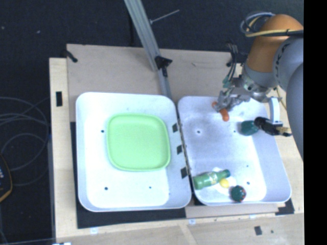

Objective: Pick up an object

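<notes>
My gripper (224,106) hangs over the far part of the right bin (271,162), reaching in from the right. A small orange object (225,116) sits right at its tip; whether it is gripped or just lies on the bin floor is unclear. A teal rounded object (248,128) lies just right of it. At the near end of the bin lie a green bottle (210,179), a small yellow piece (224,184) and a dark green ball (237,193).
The left bin (89,137) holds a light green square plate (138,142). A grey metal pole (144,29) slants down from the top to the back of the divide between the bins. The bench's edge runs close behind the gripper.
</notes>
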`<state>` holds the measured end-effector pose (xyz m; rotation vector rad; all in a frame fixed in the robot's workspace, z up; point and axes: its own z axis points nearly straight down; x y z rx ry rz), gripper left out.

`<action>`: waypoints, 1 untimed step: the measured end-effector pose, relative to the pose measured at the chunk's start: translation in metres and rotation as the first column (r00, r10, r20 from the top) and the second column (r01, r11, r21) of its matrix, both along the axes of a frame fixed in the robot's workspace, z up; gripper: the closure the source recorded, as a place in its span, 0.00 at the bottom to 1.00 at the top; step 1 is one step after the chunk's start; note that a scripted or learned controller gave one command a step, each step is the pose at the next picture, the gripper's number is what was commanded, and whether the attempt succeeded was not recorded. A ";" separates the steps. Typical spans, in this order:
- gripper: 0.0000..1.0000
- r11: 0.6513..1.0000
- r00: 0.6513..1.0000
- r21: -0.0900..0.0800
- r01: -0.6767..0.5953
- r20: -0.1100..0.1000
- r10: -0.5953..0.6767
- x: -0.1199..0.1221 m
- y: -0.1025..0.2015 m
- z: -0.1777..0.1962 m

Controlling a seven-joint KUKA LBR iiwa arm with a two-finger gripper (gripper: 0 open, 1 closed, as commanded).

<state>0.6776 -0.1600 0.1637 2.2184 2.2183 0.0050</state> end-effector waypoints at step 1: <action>1.00 1.000 1.000 0.000 0.000 0.001 0.000 0.006 -0.009 0.056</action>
